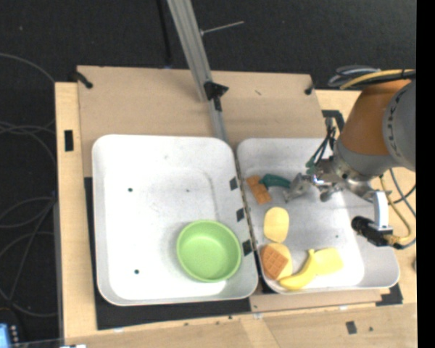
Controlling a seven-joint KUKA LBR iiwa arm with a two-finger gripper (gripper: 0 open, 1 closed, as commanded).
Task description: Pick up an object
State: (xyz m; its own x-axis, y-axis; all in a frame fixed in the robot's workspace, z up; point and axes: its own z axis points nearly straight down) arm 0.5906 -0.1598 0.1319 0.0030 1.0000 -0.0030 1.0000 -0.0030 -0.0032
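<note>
My gripper (302, 185) hovers beside the teal-handled tool (277, 182), nothing visibly held, its opening unclear, so picking remains undone.

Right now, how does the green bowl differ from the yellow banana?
The green bowl is round and open upward; the yellow banana is long and curved. The bowl lies in the left bin, the banana in the right bin. The bowl looks larger. Both sit near their bin's front edge.
</note>
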